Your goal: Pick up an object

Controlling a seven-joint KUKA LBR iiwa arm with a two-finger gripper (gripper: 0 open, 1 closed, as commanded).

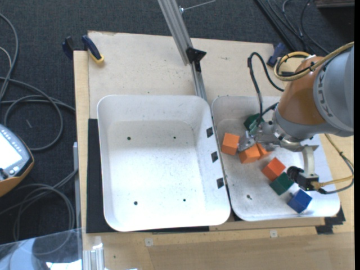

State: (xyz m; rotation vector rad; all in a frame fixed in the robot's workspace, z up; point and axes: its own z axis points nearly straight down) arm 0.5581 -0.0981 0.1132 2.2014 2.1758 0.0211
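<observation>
Blocks lie scattered in the right bin [247, 207]; we count five of them. We see an orange block [230, 143] near the bin's left wall, a second orange block [252, 153] just beside it and tilted, a red-orange block [274, 167] further toward the bin's front edge, a dark green block [281, 183] touching that one, and a blue block [300, 200] by the front right corner; all are small, plain-coloured cubes with matte faces. The gripper [247, 145] hangs over the two orange blocks, its metal tip between them; whether its pincer is wide, narrow or closed on a block we cannot tell, since the grey arm [332, 94] and wrist cover it. The left bin [112, 111] sits alongside, sharing the bench [140, 61].
</observation>
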